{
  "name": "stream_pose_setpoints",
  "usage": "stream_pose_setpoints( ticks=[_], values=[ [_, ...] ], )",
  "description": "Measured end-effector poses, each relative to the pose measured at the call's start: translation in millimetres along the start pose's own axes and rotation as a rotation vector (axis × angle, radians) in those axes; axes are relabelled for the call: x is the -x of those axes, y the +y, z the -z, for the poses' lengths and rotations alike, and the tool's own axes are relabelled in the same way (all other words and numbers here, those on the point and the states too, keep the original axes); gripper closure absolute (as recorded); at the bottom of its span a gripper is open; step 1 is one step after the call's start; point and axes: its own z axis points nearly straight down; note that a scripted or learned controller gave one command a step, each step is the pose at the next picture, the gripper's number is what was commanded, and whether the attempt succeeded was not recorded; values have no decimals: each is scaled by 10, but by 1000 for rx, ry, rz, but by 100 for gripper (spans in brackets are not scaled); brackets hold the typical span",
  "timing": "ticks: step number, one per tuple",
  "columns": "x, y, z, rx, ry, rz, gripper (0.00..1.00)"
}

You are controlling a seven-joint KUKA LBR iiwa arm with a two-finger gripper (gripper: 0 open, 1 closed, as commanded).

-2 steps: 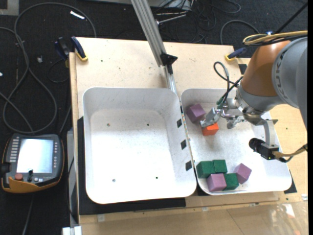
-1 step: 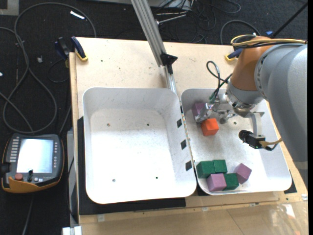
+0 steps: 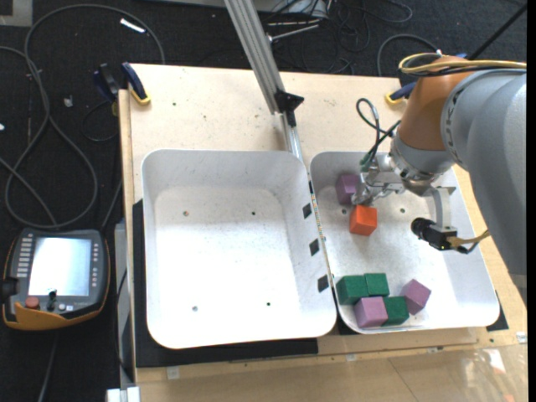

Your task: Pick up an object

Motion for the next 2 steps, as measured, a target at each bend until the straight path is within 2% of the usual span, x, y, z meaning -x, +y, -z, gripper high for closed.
stream_pose_setpoints(
  ticks=[1, 2],
  values=[
    [-1, -4, -7, -2, 0, 0, 0],
    [-122, -77, -106, -1, 2, -3, 0]
  ],
)
